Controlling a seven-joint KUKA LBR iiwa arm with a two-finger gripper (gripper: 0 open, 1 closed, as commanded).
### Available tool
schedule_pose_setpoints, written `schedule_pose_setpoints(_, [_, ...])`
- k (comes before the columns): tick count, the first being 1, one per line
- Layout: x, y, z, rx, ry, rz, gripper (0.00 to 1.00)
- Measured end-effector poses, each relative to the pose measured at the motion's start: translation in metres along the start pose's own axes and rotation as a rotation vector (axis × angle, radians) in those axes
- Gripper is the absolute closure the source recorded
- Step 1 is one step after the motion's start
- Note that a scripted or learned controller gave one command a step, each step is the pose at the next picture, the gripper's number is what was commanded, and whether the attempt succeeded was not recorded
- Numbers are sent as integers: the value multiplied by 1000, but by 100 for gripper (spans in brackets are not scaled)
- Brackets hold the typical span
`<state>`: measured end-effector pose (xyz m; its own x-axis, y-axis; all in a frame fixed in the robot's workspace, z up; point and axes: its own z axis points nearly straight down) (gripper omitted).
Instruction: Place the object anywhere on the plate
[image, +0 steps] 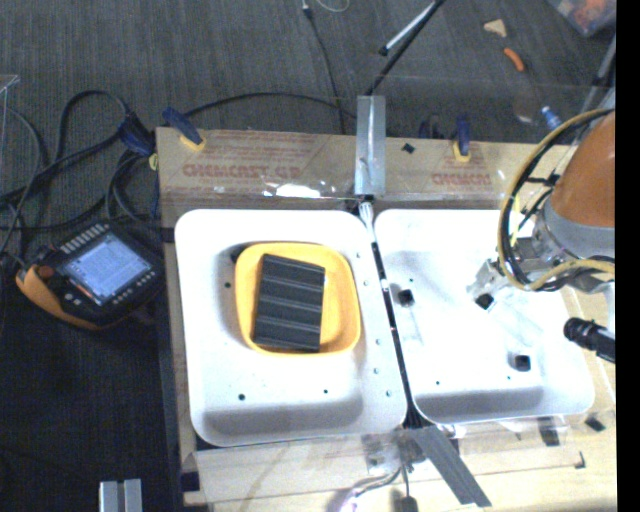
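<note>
Two shallow white bins sat side by side on the wooden bench (300, 465), and the yellow plate (345, 305) lay in the left bin (205, 390), taking up most of its floor. The object (290, 300), a dark grey ribbed block, rested flat on that plate, its long sides running away from the camera and slightly tilted. All of it sat inside the plate's rim, a little toward the plate's left half.

My pincer (487, 290) hung over the right bin (450, 345), well apart from the plate and on its right, with nothing visibly in its grasp. Whether it was wide or narrow I could not tell, since the wrist and its looped cables blurred that part. My arm (585, 190), with the orange band showing, reached in from farther right of the plate.

Two small dark marks lay right of the plate on the other bin's floor, one (404, 296) just past the seam between the bins and one (520, 362) farther out. Left of the plate, off the bench, a handheld control pendant (95, 275) lay with its screen lit. Beyond the plate, two blue clamps (183, 125) gripped the bench's far edge.
</note>
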<state>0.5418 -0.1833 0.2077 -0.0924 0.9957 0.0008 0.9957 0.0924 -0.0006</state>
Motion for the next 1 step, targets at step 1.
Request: schedule_pose_setpoints(1, [0,0,0,0,0,0,0])
